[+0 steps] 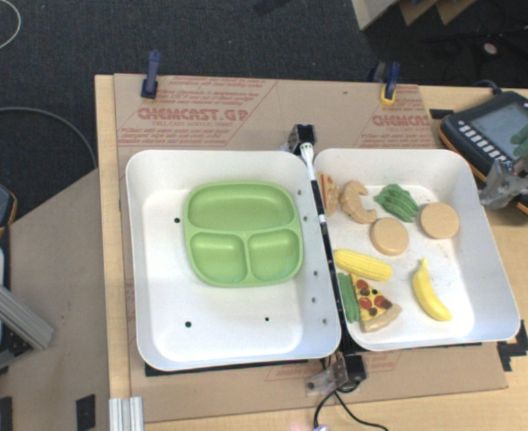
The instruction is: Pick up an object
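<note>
The right bin (484,241) holds several toy foods. There is a tan bread piece (358,202), a green leafy piece (397,201), two round tan biscuits (389,235) (440,220), a corn cob (363,264), a banana (431,292) and a pizza slice (374,306) beside a green stick (347,296). At the frame's right edge a grey metal part that looks like my gripper (508,185) hangs just outside the right bin's far right rim, well apart from every food piece.
The left bin (156,312) carries a green three-compartment plate (243,233). A black-handled tool (311,178) lies along the seam between the bins. A teach pendant (488,128) rests on the bench at the back right. Clamps (150,73) (390,83) pin the cardboard base.
</note>
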`<state>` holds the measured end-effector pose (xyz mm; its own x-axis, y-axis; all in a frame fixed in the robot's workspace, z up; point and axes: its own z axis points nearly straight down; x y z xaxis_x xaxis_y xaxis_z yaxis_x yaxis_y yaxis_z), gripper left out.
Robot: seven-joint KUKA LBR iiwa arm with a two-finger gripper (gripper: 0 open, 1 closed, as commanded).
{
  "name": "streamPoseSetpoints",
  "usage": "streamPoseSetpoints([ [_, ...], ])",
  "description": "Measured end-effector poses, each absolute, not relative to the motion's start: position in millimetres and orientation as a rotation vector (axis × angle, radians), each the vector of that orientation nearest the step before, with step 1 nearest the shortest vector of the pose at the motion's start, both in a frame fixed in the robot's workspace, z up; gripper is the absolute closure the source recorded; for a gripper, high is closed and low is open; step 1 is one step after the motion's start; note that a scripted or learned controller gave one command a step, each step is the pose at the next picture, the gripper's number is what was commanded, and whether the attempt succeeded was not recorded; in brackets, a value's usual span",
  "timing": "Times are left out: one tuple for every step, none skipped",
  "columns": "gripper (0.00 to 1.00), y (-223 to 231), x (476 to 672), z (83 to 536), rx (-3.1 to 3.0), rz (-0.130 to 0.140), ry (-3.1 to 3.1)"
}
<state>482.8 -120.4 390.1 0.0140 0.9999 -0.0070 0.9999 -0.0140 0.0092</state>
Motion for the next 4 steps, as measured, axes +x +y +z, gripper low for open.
streamPoseSetpoints([
  [1.00, -26, 490.9, 401, 2.211, 0.006, 2.227],
  [1.00, 10, 479.6, 510, 2.209, 0.019, 2.221],
  [1.00, 22, 478.5, 406, 2.226, -0.013, 2.226],
  [1.00, -18, 479.1, 371, 2.229, -0.006, 2.219],
])
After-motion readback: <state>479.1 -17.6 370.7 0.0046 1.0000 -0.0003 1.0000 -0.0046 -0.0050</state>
